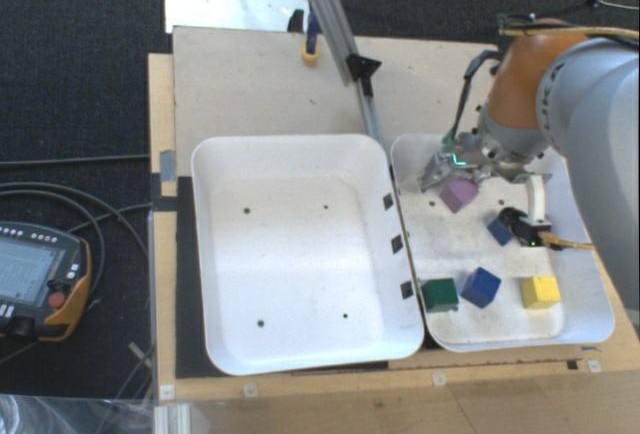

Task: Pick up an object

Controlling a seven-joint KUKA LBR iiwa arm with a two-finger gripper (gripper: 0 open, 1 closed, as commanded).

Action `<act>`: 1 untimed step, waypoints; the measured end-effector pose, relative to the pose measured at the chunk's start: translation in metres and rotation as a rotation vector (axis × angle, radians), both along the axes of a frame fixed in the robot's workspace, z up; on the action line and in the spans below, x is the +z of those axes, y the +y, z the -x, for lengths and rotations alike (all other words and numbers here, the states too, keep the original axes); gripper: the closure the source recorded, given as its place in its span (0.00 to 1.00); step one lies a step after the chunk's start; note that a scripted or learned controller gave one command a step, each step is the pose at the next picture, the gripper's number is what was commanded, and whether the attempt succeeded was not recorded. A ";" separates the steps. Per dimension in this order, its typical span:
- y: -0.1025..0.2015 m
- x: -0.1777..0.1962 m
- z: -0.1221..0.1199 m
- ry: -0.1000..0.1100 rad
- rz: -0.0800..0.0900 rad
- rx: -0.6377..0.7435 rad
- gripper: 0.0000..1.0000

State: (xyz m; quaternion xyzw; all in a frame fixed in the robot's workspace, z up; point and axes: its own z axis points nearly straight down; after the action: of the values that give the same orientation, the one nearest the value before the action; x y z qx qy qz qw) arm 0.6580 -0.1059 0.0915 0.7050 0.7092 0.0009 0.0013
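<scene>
My gripper (pixel 455 170) hangs over the far part of the right bin (pixel 590 322), below the arm's orange band. A purple block (pixel 459 194) sits directly under it, touching or nearly touching its tip, and the gripper body hides how they meet. Further objects lie in this bin: a blue block (pixel 499 230) just right of the purple one, a green cube (pixel 439 295), a blue cube (pixel 481 286) and a yellow cube (pixel 540 291) in a row along the near side.
The left bin (pixel 215 322) lies beside the right one, their rims meeting at the middle. A slanted metal pole (pixel 335 22) crosses the bench behind the bins. A teach pendant (pixel 35 277) rests on the floor at far left.
</scene>
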 end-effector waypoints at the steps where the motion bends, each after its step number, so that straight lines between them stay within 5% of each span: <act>1: 0.000 0.000 0.000 0.000 0.000 0.000 0.00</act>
State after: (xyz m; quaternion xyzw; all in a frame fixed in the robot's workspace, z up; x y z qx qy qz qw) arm 0.6579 -0.1060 0.0914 0.7050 0.7092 0.0007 0.0014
